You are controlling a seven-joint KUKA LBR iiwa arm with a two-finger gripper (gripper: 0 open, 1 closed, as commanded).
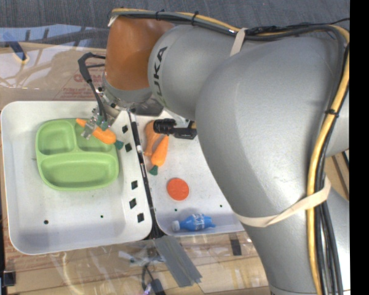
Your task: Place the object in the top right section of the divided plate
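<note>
The grey arm with its orange band (129, 48) reaches across from the right, and its end effector (100, 123) is down at the right edge of the green plastic divided plate (77, 172), which sits toward the far end of the left white bin (24, 226). Right at the end effector's tip is a small orange toy carrot with a green top (101, 134), lying tilted across the plate's right rim, partly over the top right section. Is it pinched between the fingers or only lying beneath them? The wrist hides that, so I cannot tell how the fingers stand. The low position over that corner fits a delivery: the section is small, so the carrot needs to come down inside its walls rather than perch on the rim. In the right white bin (197, 226), near the wall shared by the two bins, lie a second orange carrot-shaped toy (158, 150), a flat orange disc (178, 188) closer to the near edge, and a small blue plastic bottle (194, 223) along the near edge. They are well apart from the plate, so they look like spare stock, not part of this placement. My read: the placing step is close to done, but the carrot looks liable to rest on the rim.
</note>
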